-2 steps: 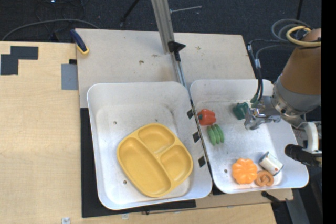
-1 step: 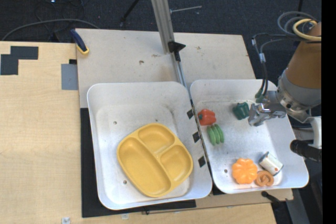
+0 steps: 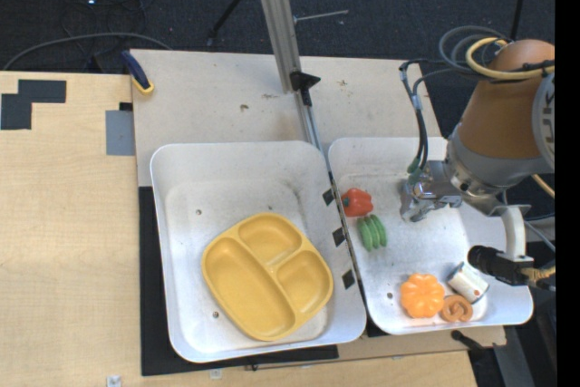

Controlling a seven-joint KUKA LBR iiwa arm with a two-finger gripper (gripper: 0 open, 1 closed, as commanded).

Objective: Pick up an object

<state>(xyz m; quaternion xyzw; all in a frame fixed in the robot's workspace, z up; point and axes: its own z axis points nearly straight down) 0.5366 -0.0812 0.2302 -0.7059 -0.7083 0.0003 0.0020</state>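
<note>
Nearest the lens sits the yellow tray [image 3: 266, 275], three compartments, alone in the left bin [image 3: 172, 195]. Over in the right bin [image 3: 517, 313], the arm [image 3: 507, 118] hangs above the bin's upper part with the gripper [image 3: 419, 202] poised over bare white floor, nothing between its tips as far as I can see. Whether it's spread or closed, I cannot tell from up here. So the pick looks not yet made: nothing lifted, everything lying on the floor.

Count: one red pepper [image 3: 356, 200] and one green pod [image 3: 372, 232] by the divider, just left of the gripper. One orange pumpkin [image 3: 421, 295], one pretzel [image 3: 456, 310], one white cup [image 3: 468, 283] at the near edge. Five candidates, two bins.
</note>
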